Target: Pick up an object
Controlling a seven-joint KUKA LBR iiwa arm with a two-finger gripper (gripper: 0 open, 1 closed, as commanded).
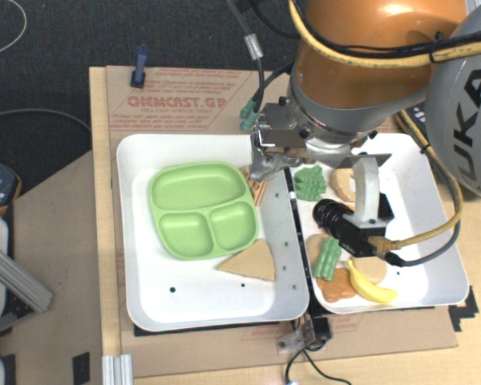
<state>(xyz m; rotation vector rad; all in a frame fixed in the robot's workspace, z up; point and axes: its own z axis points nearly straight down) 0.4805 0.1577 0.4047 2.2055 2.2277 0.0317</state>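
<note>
- The green tray, a divided plate with three compartments, lies in the left bin and serves as the reference point here.
- The gripper hangs just beside the green tray's upper right corner, over the wall where the two bins meet. The bulk of the arm covers it from above, so I cannot tell whether it is open or closed, and nothing can be seen held in it.
- A small orange-striped bit shows right at that corner of the green tray, below the gripper. It is too hidden to name.
- A tan wedge lies flat, touching the green tray's lower right edge.
- To the right of the green tray, across the wall, the right bin holds the other objects. A leafy green piece sits nearest, with a pale bread-like piece just beyond it.
- Further right of the green tray and lower down lie a green pod, a flat orange piece and a banana, close together.
</note>
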